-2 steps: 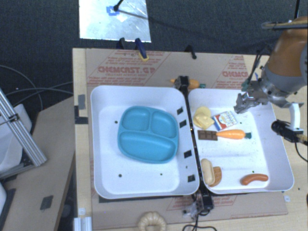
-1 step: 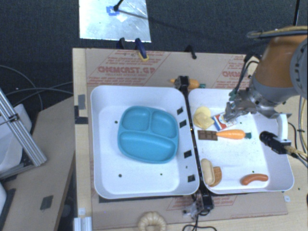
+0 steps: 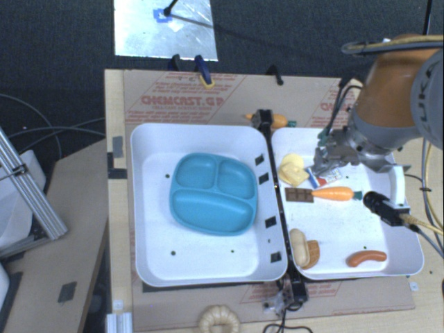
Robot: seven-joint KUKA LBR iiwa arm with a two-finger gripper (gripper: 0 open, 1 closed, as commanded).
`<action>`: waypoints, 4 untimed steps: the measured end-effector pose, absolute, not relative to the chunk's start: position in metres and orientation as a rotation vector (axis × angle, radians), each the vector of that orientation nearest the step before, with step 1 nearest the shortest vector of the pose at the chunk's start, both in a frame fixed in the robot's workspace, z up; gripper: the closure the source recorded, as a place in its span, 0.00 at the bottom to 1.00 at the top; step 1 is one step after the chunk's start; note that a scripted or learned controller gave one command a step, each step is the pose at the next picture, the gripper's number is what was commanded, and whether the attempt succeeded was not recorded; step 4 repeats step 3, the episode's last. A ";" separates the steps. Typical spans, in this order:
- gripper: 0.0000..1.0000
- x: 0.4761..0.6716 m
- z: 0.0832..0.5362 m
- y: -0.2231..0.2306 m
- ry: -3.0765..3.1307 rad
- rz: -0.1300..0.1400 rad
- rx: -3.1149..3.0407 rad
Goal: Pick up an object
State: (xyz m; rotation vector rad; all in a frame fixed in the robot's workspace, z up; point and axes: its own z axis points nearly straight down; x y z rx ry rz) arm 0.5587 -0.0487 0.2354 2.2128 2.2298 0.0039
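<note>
The right bin (image 3: 402,255) holds a carrot (image 3: 333,194), a brown chocolate bar (image 3: 300,195), a yellow piece of food (image 3: 293,169), a bread roll (image 3: 303,248) and a sausage (image 3: 366,258). My gripper (image 3: 323,168) hangs low over the back of that bin, just above the carrot and a small red and blue item (image 3: 316,181). It stands beside the yellow piece. The arm's wrist hides the fingertips.
A blue sectioned plate (image 3: 214,192) lies in the left bin (image 3: 152,255). Black clips run along the divider between the bins. An orange item (image 3: 277,121) sits behind the bins, and a doughnut-shaped toy (image 3: 220,319) lies at the bench's front edge.
</note>
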 end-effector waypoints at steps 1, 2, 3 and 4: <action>1.00 0.560 0.231 -0.045 2.228 0.001 2.215; 1.00 0.562 0.234 -0.054 2.222 0.002 2.219; 1.00 0.560 0.214 -0.055 2.223 -0.001 2.221; 1.00 0.560 0.214 -0.055 2.223 -0.001 2.221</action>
